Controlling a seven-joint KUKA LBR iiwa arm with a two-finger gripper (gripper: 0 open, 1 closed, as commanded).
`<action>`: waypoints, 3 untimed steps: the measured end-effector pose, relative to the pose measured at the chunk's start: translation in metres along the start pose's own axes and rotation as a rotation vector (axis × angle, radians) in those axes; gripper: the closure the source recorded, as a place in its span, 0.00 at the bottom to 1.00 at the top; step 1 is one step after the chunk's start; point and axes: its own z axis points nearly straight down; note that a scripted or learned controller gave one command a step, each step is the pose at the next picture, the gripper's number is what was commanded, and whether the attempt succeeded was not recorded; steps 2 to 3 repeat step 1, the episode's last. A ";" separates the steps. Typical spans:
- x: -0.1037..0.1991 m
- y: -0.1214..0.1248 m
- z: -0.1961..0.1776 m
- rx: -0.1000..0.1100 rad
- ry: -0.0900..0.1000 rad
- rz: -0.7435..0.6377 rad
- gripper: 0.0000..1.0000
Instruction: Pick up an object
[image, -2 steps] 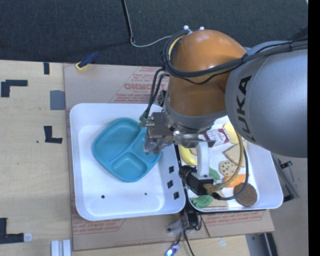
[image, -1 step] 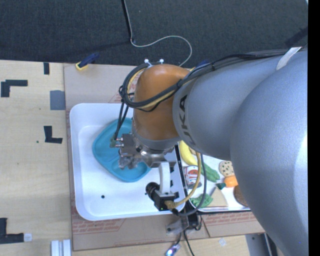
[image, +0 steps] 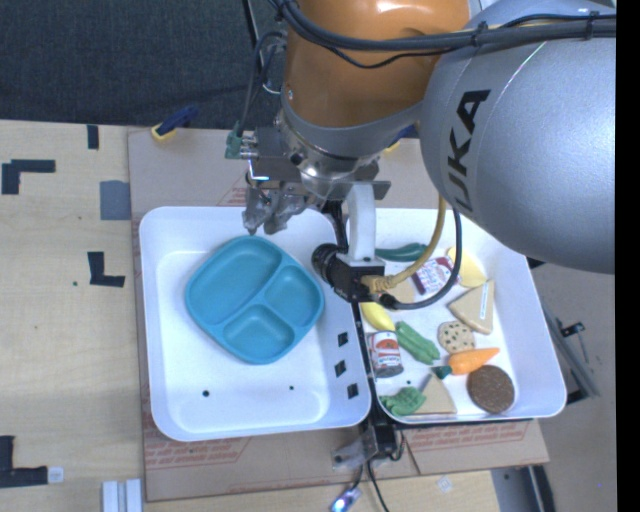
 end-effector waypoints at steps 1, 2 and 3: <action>0.022 -0.041 -0.112 0.007 0.000 -0.003 1.00; 0.022 -0.041 -0.112 0.007 0.000 -0.003 1.00; 0.022 -0.041 -0.112 0.007 0.000 -0.003 1.00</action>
